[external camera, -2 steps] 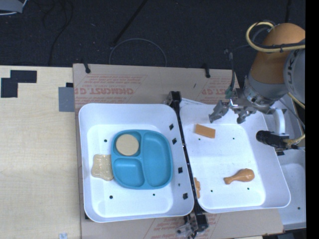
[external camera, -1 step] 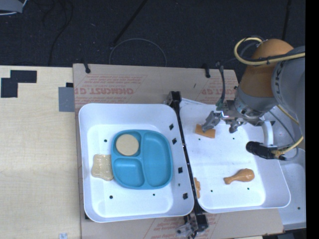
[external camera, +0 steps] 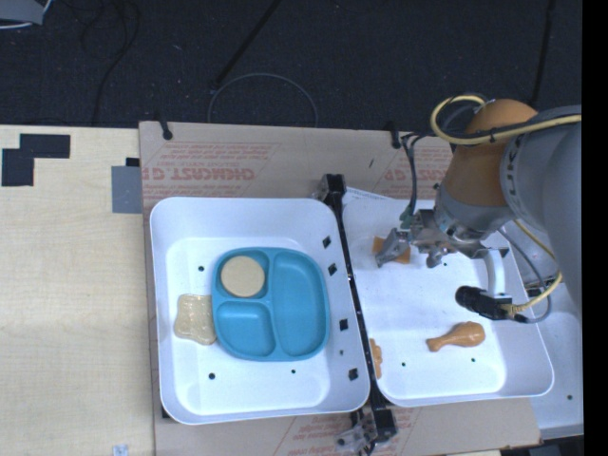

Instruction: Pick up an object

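Observation:
My gripper hangs low over the far part of the right bin. It is open. A small orange food piece lies against its left finger, not held between the two. A tan toy drumstick rests on the bin floor nearer the front, well apart from the gripper. Another small orange piece sits against the right bin's left wall.
The left bin holds a blue divided plate with a round beige cracker in its far-left compartment. A pale toast-like piece lies just left of the plate. A black part of the arm hangs above the drumstick.

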{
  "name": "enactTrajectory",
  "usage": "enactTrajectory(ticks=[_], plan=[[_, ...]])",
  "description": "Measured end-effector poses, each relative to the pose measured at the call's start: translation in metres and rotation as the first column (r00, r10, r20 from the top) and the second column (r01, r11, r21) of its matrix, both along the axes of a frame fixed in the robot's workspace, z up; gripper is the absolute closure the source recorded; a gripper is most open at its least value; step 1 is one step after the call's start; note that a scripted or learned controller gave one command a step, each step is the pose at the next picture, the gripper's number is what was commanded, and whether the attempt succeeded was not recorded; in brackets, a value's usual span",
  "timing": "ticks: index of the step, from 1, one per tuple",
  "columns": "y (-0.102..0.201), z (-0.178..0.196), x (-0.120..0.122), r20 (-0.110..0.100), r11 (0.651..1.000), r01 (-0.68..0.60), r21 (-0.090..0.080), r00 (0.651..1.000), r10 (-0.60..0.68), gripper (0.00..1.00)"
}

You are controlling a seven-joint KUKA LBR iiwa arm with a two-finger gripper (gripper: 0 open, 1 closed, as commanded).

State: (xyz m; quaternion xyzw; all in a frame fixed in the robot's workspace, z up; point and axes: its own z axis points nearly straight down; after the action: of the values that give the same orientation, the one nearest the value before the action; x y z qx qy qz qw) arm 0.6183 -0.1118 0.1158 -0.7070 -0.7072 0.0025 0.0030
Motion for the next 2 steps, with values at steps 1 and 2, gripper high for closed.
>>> enactTrajectory(ticks=[1,2], plan=[[0.002,-0.03,-0.001,0.001,1.0,0.001,0.0,1.0,-0.001,0.0],[0.001,-0.019,-0.001,0.002,1.0,0.003,0.0,1.0,-0.003,1.0]])
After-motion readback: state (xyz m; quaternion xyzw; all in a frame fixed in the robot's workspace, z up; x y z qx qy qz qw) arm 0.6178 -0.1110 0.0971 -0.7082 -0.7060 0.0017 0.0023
